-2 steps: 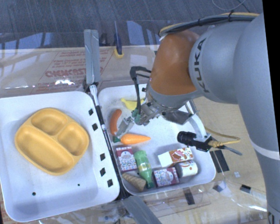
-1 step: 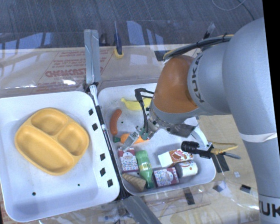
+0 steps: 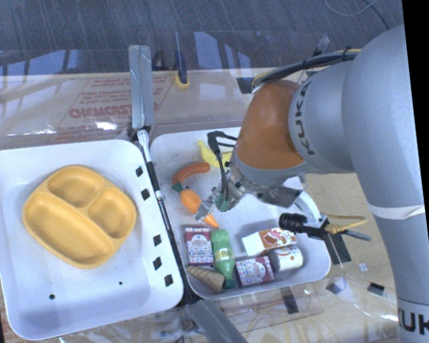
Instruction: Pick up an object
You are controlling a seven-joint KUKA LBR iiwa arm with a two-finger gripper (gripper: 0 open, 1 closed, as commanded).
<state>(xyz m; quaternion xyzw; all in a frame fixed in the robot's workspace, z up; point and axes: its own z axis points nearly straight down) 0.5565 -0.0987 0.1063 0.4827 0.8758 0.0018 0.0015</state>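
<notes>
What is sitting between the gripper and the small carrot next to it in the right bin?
Nothing visible. The gripper hangs low in the right bin, just right of the carrot, with bare white floor between them. The hot dog lies just above, off that line.

The desk (image 3: 76, 106) is covered with a clear sheet over a pale board printed with faint red lettering. Two shallow white bins sit directly on it, side by side and touching along a dark clipped seam. The left bin (image 3: 22, 304) lies nearer the view's left edge; the right bin (image 3: 318, 266) sits beside it. A thin cable (image 3: 364, 0) trails across the grey floor (image 3: 181, 9) beyond.
</notes>
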